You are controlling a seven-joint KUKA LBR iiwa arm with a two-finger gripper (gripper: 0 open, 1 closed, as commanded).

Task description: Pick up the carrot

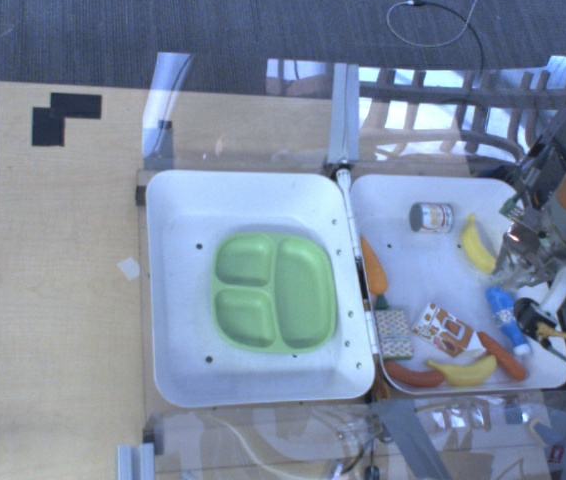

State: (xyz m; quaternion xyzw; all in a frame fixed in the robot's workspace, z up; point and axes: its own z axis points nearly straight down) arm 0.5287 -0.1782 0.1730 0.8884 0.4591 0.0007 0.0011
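Note:
The carrot [372, 265] is orange with a green top. It lies against the left wall of the right bin [403, 193], pointing away from the camera. My gripper [519, 256] hangs over the right side of that bin, between a yellow banana [477, 246] and a blue bottle [505, 314]. It is well to the right of the carrot and apart from it. Nothing shows in its grasp.
The right bin also holds a tin can [431, 216], a patterned card [442, 329], a checkered block [394, 333], a red sausage [414, 375], a second banana [469, 370] and an orange-red piece [504, 356]. A green divided plate [274, 290] sits in the left bin [178, 268].

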